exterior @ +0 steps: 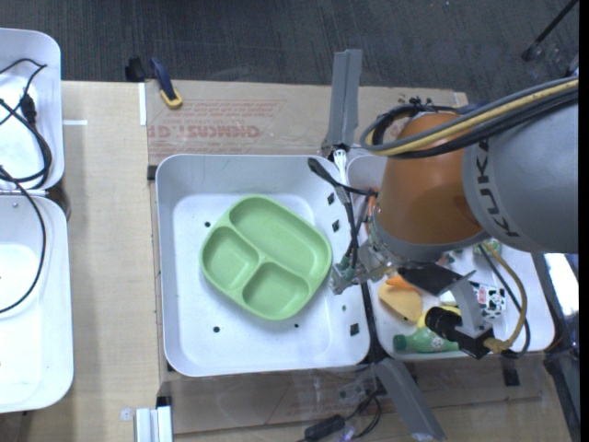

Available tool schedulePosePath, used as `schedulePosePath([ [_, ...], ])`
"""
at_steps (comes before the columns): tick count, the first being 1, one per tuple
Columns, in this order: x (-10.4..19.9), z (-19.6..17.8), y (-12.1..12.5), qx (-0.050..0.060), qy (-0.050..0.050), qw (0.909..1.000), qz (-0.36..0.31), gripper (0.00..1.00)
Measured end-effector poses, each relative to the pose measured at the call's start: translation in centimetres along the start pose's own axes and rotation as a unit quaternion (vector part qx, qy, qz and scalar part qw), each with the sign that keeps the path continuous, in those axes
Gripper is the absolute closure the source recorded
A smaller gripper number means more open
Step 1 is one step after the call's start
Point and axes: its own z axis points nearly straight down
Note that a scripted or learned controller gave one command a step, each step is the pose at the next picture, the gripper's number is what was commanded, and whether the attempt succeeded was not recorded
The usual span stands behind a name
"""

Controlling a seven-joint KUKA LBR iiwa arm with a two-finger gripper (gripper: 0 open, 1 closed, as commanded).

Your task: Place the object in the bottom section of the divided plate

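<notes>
Clearly the plate (267, 258) is set up as the target: it lies flat in the left bin (175, 247), turned at a slant, with all three sections bare. One long section runs along its upper right side and two smaller ones sit on the lower left; the one nearest the bottom of the view, by the plate's lower edge, is presumably the section meant.

The arm (442, 191) hangs over the right bin (543, 325), where the loose things are kept, so it looks to be at the picking stage. Its bulk and orange band cover most of that bin. The claw (354, 270) appears to sit near the wall between the two bins, under cables, and I cannot tell its state or whether anything is in it.

Below the arm, near the bin's front edge, lie an orange piece (402, 300), a green bottle (425, 342) on its side and a card (488, 297) with dark marks. Which of these is the object cannot be told; nothing rests on the plate yet, so the task seems barely begun.
</notes>
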Motion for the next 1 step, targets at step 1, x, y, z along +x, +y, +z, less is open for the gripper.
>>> schedulePosePath([
  [1,-10.94,0.27,-2.18,-0.001,0.000,0.9979,0.065,1.00],
])
